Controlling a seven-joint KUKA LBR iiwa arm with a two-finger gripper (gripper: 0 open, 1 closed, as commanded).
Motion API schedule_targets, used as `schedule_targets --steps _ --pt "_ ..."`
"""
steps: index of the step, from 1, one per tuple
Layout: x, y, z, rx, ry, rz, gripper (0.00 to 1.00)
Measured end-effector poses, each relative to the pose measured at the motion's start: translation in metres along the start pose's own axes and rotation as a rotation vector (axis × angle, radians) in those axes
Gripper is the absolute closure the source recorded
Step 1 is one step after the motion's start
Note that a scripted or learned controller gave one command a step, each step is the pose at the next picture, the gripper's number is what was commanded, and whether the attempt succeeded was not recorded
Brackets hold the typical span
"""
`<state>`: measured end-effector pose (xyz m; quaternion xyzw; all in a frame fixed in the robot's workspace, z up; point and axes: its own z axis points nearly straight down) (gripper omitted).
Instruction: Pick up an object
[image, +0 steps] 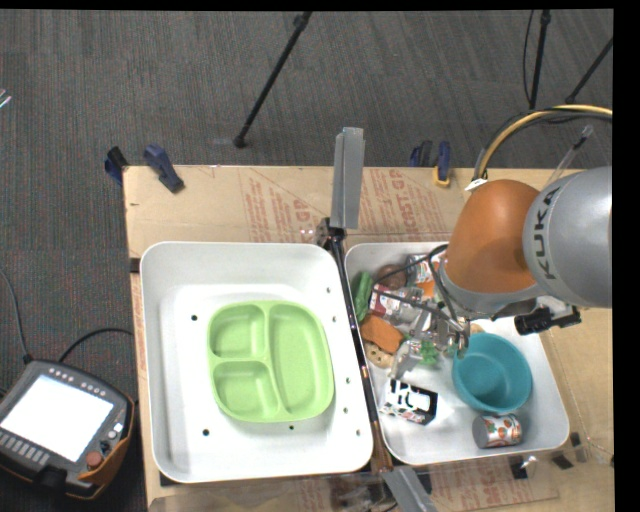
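Note:
My gripper (428, 335) hangs low over the middle of the right bin (555, 400), under the orange wrist band. It is in among a pile of small things: a brown-orange piece (378, 333), a green stick-like item (360, 294) and a red-labelled packet (385, 298). A small green bit (430, 351) shows right at the gripper's tip, and I cannot make out whether it is held. Just right of the gripper sits a teal bowl (492, 374). In front of it lies a black-and-white packet (412, 401).
A small printed can (497, 430) lies at the right bin's front right corner. The left bin (165, 300) holds a light green divided plate (270, 360). A grey upright post (348, 190) stands behind the gap between the bins. A tablet (55, 420) lies off the bench at the far left.

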<state>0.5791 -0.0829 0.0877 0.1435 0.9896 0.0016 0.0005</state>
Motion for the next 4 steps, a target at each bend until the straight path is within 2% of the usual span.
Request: schedule_targets --steps 1,2,3,4 --pt "-0.044 0.013 0.000 0.002 -0.001 -0.109 0.00" --pt "0.006 -0.018 0.000 0.003 0.001 -0.076 0.00" --pt "-0.049 0.008 -0.001 0.001 -0.002 -0.126 0.00" --pt "0.019 -0.031 0.000 0.003 0.002 -0.022 0.00"
